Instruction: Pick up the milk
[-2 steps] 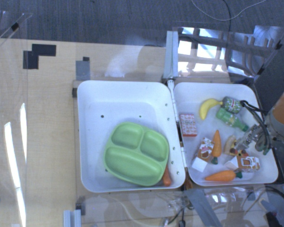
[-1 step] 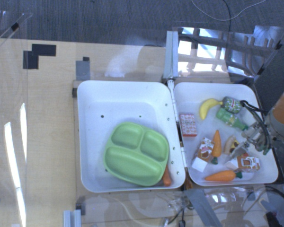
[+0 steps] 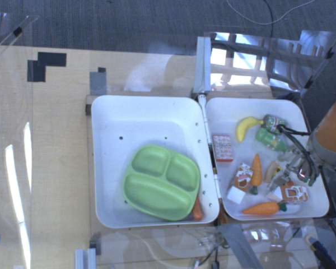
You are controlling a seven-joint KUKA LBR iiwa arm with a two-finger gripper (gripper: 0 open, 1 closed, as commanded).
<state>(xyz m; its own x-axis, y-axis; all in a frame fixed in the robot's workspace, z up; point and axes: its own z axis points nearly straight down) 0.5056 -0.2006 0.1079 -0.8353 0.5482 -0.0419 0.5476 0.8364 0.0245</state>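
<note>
Looking down at a slant, the camera view shows the desk (image 3: 50, 150) carrying two shallow white bins side by side.

1. Left bin (image 3: 109, 114): a green divided plate (image 3: 161, 182) lies toward 5 o'clock in this bin. A small orange carrot (image 3: 197, 210) lies just beside the plate rim at 4 o'clock, against the bin wall.

2. Right bin (image 3: 235, 108): a banana (image 3: 245, 128) lies at 12 o'clock, with a green bottle (image 3: 270, 138) just beside it at 1 o'clock. A red-and-white box (image 3: 223, 148) lies at 9 o'clock near the dividing wall. An upright-pointing carrot (image 3: 256, 170) lies at the centre. A long carrot (image 3: 262, 208) lies at 6 o'clock along the near wall.

3. Task item: the milk carton (image 3: 292, 194), white with brown print, lies on its side at 4 o'clock in the right bin, near the right wall. A second carton (image 3: 242, 182) of similar print lies at 7 o'clock, touching the centre carrot. The print is too small to distinguish the two.

4. Arm (image 3: 331, 129): it enters at 3 o'clock, orange band visible, with black cables (image 3: 295, 132) running across the bottle. Its tool end sits low over the bin, just beside the milk carton at the carton's 11 o'clock. The state of the jaws cannot be told; cables and housing blur them.
</note>
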